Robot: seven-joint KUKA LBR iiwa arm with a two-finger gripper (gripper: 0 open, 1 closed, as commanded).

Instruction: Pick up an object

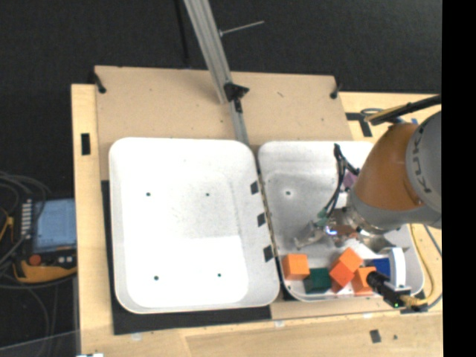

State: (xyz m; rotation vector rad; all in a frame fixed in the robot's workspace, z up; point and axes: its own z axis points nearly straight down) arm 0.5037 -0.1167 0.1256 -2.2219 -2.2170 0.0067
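Orange block [297, 265] beside dark green block [318, 280], right bin [290, 169].

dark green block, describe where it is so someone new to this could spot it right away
Look at the right white bin, the one the arm reaches into, and go to its near edge, where small blocks cluster. The dark green block sits between an orange cube on its left and another orange block on its right. It is the only green piece there.

The arm [398, 173] hides part of the right bin [297, 169] (its far corner).
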